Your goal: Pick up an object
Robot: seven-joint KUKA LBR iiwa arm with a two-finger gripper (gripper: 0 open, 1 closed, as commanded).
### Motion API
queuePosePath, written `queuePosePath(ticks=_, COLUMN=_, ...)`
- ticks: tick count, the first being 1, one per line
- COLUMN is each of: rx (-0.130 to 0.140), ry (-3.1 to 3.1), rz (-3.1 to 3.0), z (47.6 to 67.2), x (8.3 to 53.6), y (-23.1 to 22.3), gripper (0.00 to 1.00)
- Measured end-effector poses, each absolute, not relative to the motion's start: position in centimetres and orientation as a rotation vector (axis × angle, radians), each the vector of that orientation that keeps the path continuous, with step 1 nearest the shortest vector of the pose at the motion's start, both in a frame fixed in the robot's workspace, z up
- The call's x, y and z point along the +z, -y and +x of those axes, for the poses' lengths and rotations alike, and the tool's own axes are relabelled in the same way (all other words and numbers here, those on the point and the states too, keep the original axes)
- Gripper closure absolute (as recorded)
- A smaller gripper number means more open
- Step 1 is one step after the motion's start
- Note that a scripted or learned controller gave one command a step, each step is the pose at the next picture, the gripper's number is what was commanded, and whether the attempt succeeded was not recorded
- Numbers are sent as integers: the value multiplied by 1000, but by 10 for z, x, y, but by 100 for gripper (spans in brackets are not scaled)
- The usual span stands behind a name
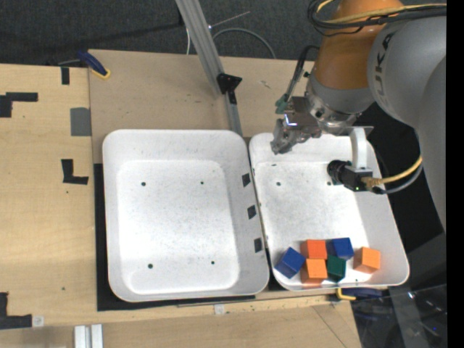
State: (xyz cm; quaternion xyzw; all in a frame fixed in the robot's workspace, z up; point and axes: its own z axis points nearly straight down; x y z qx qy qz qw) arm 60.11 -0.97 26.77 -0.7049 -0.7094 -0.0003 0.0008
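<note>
Orange, blue and green blocks huddle untouched in the right bin's near corner. From the camera view, the claw hangs over that bin's far rim, well apart from them, carrying nothing; its spread I cannot tell. Picking remains undone.

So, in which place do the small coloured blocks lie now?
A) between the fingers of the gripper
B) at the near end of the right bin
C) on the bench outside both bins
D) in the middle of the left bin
B: the coloured blocks sit clustered at the near end of the right bin, while the gripper hangs over that bin's far rim, away from them.
</note>
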Motion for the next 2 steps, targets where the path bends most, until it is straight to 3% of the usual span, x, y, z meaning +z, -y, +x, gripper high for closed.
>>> queuePosePath(ticks=2, rx=5, ry=2225, rz=-2213, z=600, x=239, y=-92, gripper=100)
